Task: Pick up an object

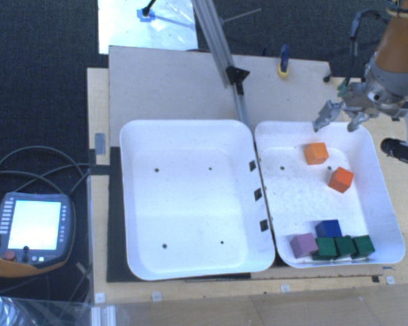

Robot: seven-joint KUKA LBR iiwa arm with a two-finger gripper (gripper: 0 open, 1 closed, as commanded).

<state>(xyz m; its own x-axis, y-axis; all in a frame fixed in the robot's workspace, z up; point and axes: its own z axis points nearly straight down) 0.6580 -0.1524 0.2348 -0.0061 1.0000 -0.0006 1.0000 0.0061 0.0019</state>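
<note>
**A:** Where does the gripper (341,118) sit right now?

**B:** Over the far edge of the right shallow white plastic bin (387,202), hanging from the grey arm with the orange band (399,39). Its two fingers are spread apart, with nothing between them.

**A:** So nothing has been picked up yet?

**B:** Not that I can see. I judge this as the approach step: the gripper is above the bin rim, not down among the objects.

**A:** What is there to pick?

**B:** The closest is a small orange cube (315,153), lying on the bin floor just near of the gripper. A second, redder orange cube (341,179) lies a little nearer and to the right of it, apart from the first. At the near end of the bin there is a tight cluster: a pale purple block (302,244), a blue block (328,228) and dark green blocks (344,247) touching one another (harder to grasp cleanly, I would guess).

**A:** And the left white bin (190,195)?

**B:** No objects in it that I can make out.

**A:** What does the next move call for?

**B:** Probably coming nearward over the small orange cube, lowering with the fingers either side of it, then closing. It stands free, so there is room for both fingers.
</note>
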